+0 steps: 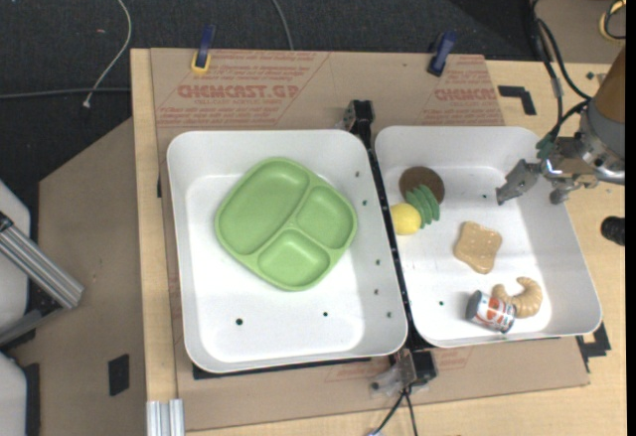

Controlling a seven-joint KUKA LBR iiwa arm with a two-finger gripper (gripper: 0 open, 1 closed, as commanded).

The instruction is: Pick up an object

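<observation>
1. The toast is my pick for the thing to lift. It lies flat on the floor of the right bin, down and to the left of the claw as the camera sees it, near but apart from it.
2. The toast is nearly square, tilted a little, so it has no strong long axis; by my reading, any approach angle would suit.
3. The claw hangs over the upper right part of the same bin, beside the far right wall. One grey finger juts left and down toward the bin floor. It looks released, with nothing between its fingers.
4. There is one arm, and it comes in from the right, so the toast sits on the near side of the bin's load.
5. Below the claw, past the toast, lie a croissant and a can, touching each other near the front wall.
6. Left of the claw, well apart, a lemon, a green ridged piece and a brown round thing crowd against the dividing wall.
7. Farthest left, the left bin holds a green divided plate.
</observation>
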